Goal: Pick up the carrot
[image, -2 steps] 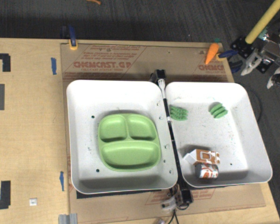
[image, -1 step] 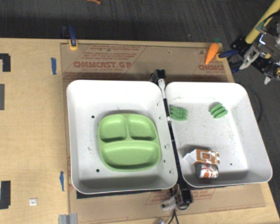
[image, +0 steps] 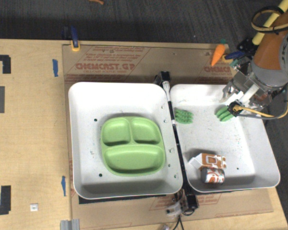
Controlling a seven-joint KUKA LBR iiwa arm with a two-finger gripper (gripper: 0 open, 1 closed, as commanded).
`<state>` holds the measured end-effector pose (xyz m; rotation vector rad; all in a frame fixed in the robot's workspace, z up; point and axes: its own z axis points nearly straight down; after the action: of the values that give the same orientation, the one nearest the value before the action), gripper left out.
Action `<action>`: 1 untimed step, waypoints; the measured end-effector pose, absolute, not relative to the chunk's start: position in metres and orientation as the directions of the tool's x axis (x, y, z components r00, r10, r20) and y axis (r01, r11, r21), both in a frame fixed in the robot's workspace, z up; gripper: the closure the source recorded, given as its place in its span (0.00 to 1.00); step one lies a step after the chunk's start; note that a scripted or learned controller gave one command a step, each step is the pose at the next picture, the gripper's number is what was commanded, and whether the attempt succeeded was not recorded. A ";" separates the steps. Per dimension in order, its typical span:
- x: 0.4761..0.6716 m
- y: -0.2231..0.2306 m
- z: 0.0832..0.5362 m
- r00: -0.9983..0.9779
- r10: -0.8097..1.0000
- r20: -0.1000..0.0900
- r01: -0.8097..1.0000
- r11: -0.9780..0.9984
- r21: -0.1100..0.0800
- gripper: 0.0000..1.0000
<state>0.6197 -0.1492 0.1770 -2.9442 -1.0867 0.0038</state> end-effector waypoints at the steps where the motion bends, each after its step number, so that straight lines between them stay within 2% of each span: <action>1: 0.631 -0.209 0.126 0.800 0.601 0.001 0.601 -0.800 -0.005 0.00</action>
<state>0.6313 -0.2089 0.1263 -2.9750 -0.9928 0.0017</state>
